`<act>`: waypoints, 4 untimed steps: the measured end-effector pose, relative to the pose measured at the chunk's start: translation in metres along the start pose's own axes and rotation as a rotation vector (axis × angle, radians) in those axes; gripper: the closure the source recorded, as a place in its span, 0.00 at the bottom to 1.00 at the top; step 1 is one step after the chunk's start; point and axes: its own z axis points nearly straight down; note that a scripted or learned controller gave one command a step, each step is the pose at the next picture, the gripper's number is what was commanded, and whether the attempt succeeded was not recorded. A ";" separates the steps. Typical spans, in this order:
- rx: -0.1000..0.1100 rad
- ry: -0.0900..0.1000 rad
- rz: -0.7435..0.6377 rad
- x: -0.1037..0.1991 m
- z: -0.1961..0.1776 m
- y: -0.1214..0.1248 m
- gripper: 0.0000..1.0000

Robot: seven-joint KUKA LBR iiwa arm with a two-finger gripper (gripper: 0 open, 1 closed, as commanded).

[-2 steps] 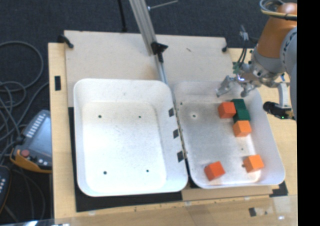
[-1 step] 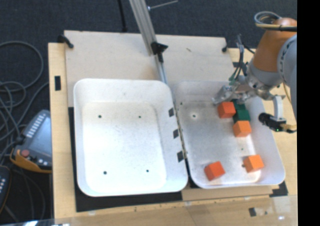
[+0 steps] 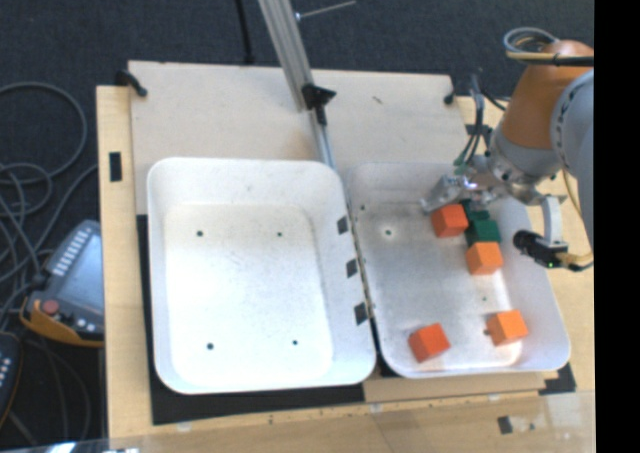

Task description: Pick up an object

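Pendant (image 3: 70,281): lies on the dark floor at the far left, off the bench, grey with an orange edge, beside loose cables (image 3: 30,171).
Bench (image 3: 220,111): pale board carrying both bins side by side.
Left bin (image 3: 165,241): white, shallow, speckled floor with a few small dark dots.
Rail (image 3: 280,21): silver bar slanting down from the top centre to a black clamp near where the bins meet.
Right bin (image 3: 385,281): white, its left wall touching the left bin; it holds all the blocks.
Front orange block (image 3: 429,342): near the bin's near edge, left of another orange block (image 3: 506,326), the two apart.
Upper orange block (image 3: 450,220): in the far part of the bin, right at the gripper tip; whether it sits between the fingers cannot be told.
Green block (image 3: 484,229): just right of the upper orange block, touching or nearly so.
Middle orange block (image 3: 484,258): just in front of the green block, touching it.
Gripper (image 3: 452,196): low over the far part of the right bin, above the upper orange block; how far it is spread cannot be told.
Arm (image 3: 545,111): grey with an orange band, coming in from the right edge.
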 end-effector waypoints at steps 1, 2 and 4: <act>-0.005 -0.002 0.000 0.011 0.003 -0.002 0.00; -0.005 -0.001 -0.001 0.018 0.003 -0.003 0.00; 0.017 0.006 0.003 0.027 0.005 -0.013 1.00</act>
